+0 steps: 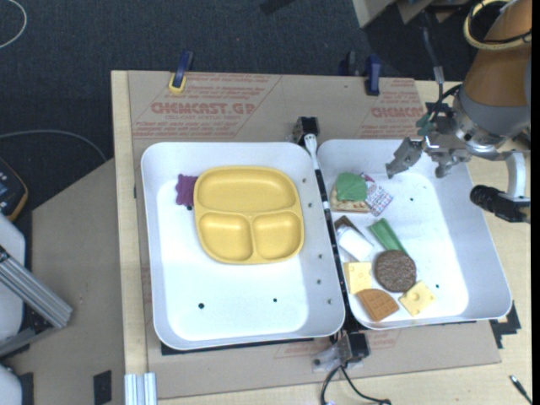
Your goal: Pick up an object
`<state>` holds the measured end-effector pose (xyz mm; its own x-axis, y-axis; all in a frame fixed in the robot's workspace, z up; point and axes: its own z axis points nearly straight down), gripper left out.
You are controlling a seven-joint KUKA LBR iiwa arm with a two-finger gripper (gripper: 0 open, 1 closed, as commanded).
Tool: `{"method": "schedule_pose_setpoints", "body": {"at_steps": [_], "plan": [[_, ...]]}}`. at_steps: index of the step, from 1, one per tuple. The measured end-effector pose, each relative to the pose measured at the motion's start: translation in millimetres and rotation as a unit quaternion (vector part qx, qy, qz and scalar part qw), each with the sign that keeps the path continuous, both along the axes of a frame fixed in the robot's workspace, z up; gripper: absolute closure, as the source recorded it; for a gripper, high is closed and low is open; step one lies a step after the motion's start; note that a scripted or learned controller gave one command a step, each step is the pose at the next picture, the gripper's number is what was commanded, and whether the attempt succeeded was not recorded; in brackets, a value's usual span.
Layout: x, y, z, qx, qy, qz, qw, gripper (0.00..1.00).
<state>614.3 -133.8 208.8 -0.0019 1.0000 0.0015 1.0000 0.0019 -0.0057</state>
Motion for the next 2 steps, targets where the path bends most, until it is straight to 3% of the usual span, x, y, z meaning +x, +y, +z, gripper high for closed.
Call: {"method": "schedule_pose_setpoints", "body": {"at_steps": [2], "plan": [[-2, -12, -98, 0.0, 0.0, -0.001, 1.0, 0.0]]}}
